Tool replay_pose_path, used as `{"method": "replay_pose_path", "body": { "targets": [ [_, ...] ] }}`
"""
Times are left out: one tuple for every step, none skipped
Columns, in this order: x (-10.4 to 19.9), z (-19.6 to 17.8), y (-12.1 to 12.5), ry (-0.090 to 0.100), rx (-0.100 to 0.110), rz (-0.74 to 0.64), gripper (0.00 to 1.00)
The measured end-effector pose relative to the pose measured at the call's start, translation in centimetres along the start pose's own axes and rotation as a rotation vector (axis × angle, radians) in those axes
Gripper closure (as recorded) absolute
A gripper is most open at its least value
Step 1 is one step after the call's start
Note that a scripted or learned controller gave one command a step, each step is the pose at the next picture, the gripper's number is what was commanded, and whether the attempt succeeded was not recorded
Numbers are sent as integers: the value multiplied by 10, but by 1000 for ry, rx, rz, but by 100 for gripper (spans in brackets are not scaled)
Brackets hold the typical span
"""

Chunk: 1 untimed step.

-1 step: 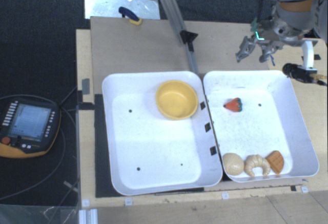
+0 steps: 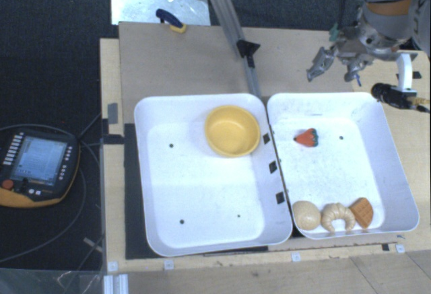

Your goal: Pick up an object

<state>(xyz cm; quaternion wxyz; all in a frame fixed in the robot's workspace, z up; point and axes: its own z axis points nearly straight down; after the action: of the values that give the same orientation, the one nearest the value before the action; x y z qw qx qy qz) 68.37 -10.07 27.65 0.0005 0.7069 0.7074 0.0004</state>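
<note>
While claw [image 2: 337, 69] hovers open, strawberry [image 2: 306, 138] lies below-left, apart.

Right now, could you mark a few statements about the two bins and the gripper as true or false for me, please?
1. The yellow bowl sits in the left bin. True.
2. The strawberry is between the gripper's fingers. False: it lies on the floor of the right bin, and the gripper is above the bench beyond that bin's far edge, with nothing between its fingers.
3. Three items line the right bin's near edge: a round bread roll, a croissant and a waffle-like piece. True.
4. The bowl is tipped on its side. False: it stands upright, opening up.
5. The strawberry touches the croissant. False: they lie well apart.
</note>
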Motion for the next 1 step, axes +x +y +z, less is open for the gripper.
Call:
{"method": "replay_pose_path", "body": {
  "targets": [
    [3, 62, -4, 1, 5, 0, 0]
  ]
}}
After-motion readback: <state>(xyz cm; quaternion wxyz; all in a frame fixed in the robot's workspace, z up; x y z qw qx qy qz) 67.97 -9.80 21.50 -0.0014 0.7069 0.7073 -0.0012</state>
